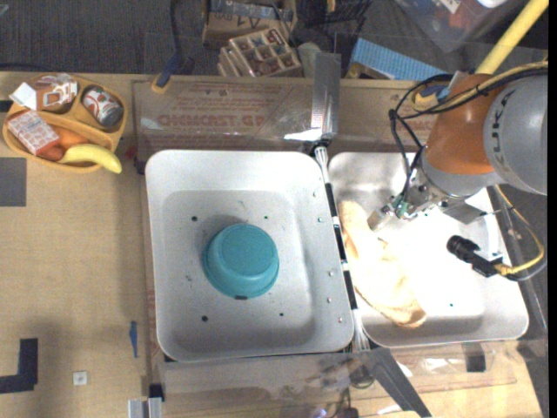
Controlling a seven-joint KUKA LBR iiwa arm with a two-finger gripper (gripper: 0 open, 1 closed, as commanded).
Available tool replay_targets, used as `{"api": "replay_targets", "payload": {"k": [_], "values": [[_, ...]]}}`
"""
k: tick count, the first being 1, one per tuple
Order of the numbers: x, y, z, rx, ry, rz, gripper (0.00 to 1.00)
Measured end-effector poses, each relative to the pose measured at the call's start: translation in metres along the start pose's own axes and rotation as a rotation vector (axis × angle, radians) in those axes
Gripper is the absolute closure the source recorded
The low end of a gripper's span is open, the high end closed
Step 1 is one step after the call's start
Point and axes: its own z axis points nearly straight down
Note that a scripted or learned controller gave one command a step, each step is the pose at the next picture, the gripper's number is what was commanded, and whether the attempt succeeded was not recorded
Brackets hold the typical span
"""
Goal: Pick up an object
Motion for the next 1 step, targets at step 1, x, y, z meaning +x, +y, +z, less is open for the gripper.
{"api": "replay_targets", "payload": {"k": [1], "values": [[0.0129,-0.0080,-0.1294,0.002,0.000,-0.090,0.00]]}}
